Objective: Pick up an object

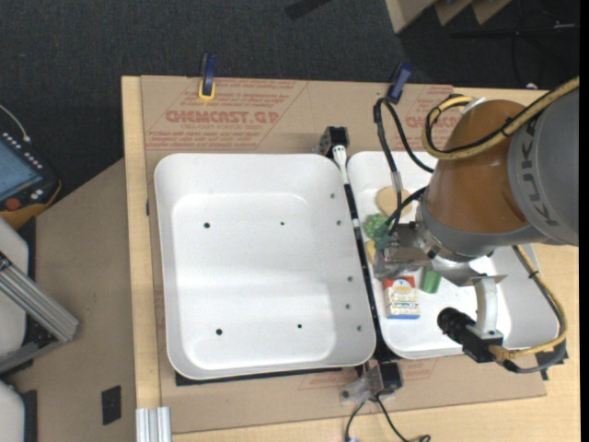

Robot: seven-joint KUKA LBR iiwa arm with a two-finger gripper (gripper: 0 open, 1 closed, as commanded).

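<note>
The bench is covered by a flat brown cardboard sheet with red printed letters, and this sheet fills the middle of the frame. Two small clamps, a yellow and blue one and a blue one, hold its upper edge. Around the bench the floor is a dark grey carpet.

On the cardboard lie two bins side by side. The large shallow white plastic bin on the left has a few small dark holes in its bottom. The second white bin on the right is mostly covered by the grey robot arm with the orange band, which reaches in from the right edge of the frame.

The gripper is low inside the right bin, near its left wall. I cannot tell how its fingers stand, because the wrist hides them.

Just below the gripper lies a small red and white box on the bin bottom. A green object is at the upper left of the gripper, and a pale yellowish object is above that.
</note>
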